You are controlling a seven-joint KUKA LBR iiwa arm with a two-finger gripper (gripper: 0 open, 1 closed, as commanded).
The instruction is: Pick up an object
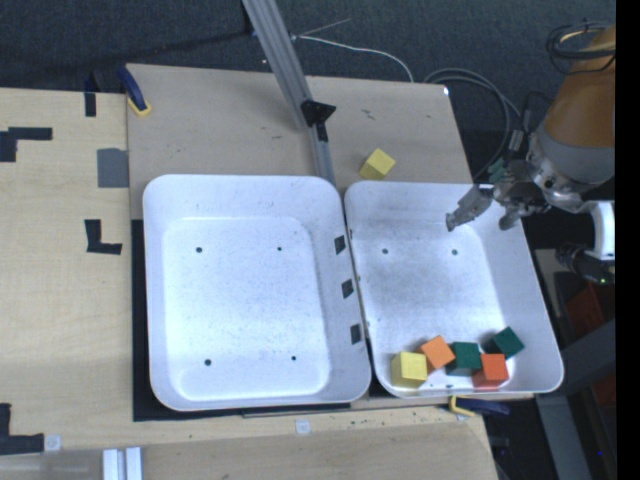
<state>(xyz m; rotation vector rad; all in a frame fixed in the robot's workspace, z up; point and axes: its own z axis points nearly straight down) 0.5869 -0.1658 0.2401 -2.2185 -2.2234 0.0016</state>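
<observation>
Right bin (420, 268): yellow, orange, green, red blocks (455, 358) clustered btm edge.

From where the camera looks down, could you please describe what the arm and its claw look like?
The arm enters from the right. Its rounded upper segment is orange, with a grey section below it at the wrist. The claw is dark grey metal with two slim fingers. Dark cables loop across the bench behind it, and a white part sits beside the wrist.
</observation>
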